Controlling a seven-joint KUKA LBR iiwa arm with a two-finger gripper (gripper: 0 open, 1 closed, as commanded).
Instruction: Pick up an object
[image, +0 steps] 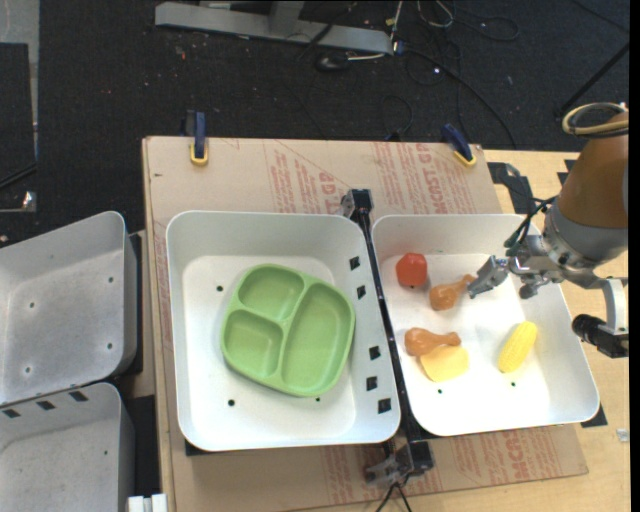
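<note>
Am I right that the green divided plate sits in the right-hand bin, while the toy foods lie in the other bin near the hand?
Not quite: the camera view shows the green divided plate in the left bin. The toy foods, such as the red piece and the yellow corn, lie in the right bin, near the hand.

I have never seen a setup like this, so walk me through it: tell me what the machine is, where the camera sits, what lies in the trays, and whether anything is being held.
The machine is a robot arm, grey with an orange band, reaching in from the right. Its tip is a two-finger gripper for grasping things. One fixed camera looks down on the bench at a slant.

Two shallow white bins sit side by side on a board. The left bin holds a green divided plate. The right bin holds toy food: a red piece, two orange drumsticks, a yellow wedge and a yellow corn cob.

The gripper hangs over the right bin near the upper drumstick. Nothing is visible between its fingers, so nothing is held.
</note>
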